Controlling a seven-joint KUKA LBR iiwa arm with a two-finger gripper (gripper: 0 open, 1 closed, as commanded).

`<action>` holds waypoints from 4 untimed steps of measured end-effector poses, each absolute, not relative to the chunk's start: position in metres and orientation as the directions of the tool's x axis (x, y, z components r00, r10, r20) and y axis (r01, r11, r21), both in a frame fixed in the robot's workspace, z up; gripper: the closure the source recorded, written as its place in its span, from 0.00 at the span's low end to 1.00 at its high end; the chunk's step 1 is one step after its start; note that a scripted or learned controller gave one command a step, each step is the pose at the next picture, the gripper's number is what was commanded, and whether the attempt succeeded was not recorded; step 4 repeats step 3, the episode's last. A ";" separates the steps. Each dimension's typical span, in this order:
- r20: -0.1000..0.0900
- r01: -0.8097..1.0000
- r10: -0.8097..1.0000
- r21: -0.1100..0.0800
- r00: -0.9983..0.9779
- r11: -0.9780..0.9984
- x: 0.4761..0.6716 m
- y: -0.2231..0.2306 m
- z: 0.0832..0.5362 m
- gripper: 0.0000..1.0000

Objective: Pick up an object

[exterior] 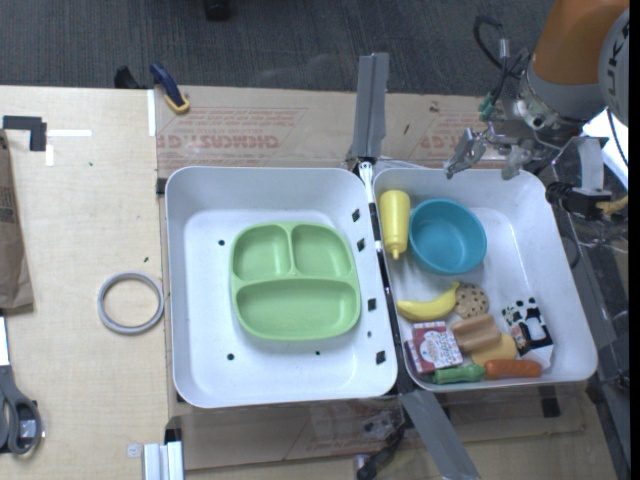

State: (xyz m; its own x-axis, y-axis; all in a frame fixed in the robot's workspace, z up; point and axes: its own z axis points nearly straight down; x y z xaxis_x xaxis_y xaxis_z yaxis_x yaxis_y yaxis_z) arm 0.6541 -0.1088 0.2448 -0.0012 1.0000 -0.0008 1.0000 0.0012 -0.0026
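Note:
My gripper [487,158] hangs above the back rim of the right bin [563,268], its two fingers spread apart with nothing between them. Below it in that bin sit a blue bowl [447,236] and a yellow bottle [394,222] lying along the left wall. Nearer the front lie a banana [428,305], a round cookie [472,300], a tan bread-like piece [478,334], a red-and-white packet [436,349], a black-and-white cow toy [527,326], a carrot [514,369] and a green piece [457,374].
The left bin [195,288] holds a green divided plate [295,280]. A grey post [371,108] rises behind the seam between the bins. On the bench to the left lie a tape ring [131,301], scissors [18,423] and a brown bag [12,238].

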 end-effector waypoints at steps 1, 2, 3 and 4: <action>-0.003 1.000 1.000 -0.002 -0.022 0.022 0.622 -0.137 0.091 0.00; -0.023 1.000 1.000 -0.003 -0.013 0.013 0.620 -0.149 0.101 1.00; -0.005 0.987 0.987 0.004 0.162 -0.162 0.646 -0.073 0.194 1.00; -0.005 0.987 0.987 0.004 0.162 -0.162 0.646 -0.073 0.194 1.00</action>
